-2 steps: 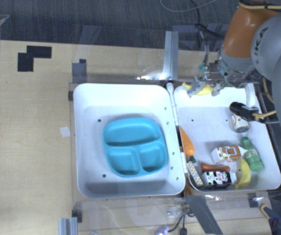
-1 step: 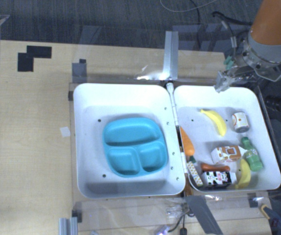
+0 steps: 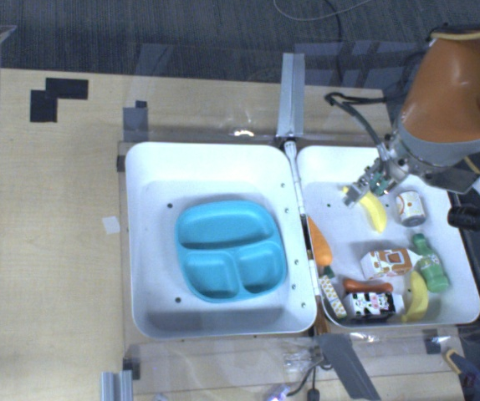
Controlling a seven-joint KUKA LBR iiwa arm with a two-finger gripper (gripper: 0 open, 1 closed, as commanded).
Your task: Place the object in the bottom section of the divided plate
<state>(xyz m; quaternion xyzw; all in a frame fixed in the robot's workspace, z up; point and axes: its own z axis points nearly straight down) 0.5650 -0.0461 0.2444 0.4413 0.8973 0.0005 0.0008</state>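
Pale wooden bench (image 3: 48, 224) — two white bins (image 3: 148, 249) side by side.

- The arm (image 3: 453, 98) runs off my right edge, so I lose most of its body.
- The gripper (image 3: 365, 186) is too small; I can't judge its fingertips.
- The carrot (image 3: 319, 245) lies partly tucked against the bin wall (image 3: 294, 215).
- Print on the small cartons (image 3: 374, 305) is unreadable.

A blue plate (image 3: 227, 251) in the left white bin (image 3: 152, 224); a yellow banana (image 3: 375, 214), orange carrot (image 3: 319, 245) and green bottle (image 3: 430, 267) in the right.
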